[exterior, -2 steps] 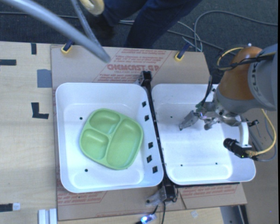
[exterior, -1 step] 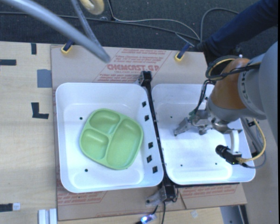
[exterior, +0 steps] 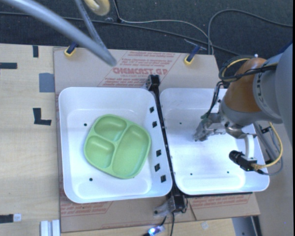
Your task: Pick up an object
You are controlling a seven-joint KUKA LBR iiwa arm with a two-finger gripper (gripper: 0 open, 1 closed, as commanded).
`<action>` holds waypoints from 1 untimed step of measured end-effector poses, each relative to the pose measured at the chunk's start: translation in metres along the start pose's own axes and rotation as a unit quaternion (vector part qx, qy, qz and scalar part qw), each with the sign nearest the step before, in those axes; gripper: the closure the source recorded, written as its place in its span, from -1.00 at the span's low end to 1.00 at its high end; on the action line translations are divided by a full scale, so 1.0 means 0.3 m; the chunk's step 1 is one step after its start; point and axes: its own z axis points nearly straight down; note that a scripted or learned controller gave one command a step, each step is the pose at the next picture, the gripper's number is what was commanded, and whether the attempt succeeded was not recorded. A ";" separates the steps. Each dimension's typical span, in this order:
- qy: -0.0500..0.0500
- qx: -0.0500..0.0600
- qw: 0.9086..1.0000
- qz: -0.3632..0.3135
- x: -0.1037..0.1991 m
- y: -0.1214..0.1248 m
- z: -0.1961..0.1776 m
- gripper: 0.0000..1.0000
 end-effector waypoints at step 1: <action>0.002 0.001 1.000 0.001 0.000 -0.020 -0.149 1.00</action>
